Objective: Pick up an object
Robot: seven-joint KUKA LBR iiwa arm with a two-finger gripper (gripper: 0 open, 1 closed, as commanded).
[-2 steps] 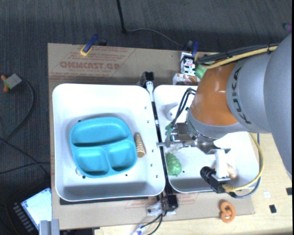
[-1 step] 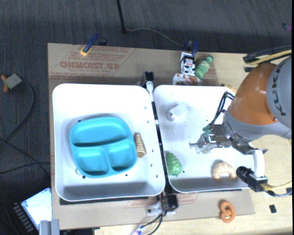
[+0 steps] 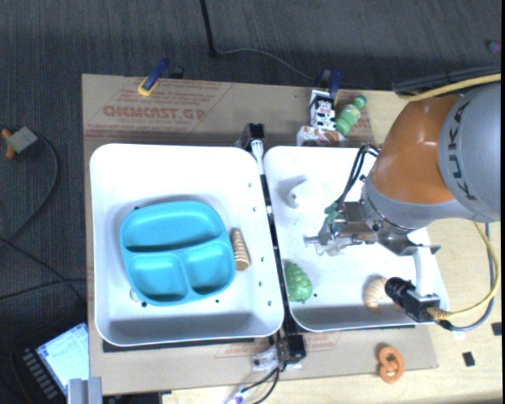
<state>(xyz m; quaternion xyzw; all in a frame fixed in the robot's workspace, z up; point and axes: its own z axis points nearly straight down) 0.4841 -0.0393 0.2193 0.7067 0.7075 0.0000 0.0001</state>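
My gripper [image 3: 330,241] hangs over the middle of the right bin [image 3: 320,168], pointing left, with the orange-banded wrist behind it. A green leafy toy [image 3: 299,282] lies near that bin's front left corner, below the gripper. A tan shell-like object [image 3: 374,292] rests near the bin's front edge, beside a black cylinder on the arm. A small white piece [image 3: 293,194] lies toward the bin's back left. Nothing shows between the gripper's tips.
The left bin [image 3: 109,175] holds a blue divided tray [image 3: 175,248] and a tan ridged roll [image 3: 240,249] at its right side. Behind the bins stand small toy figures [image 3: 330,118]. An orange ring [image 3: 390,362] lies on the bench in front.
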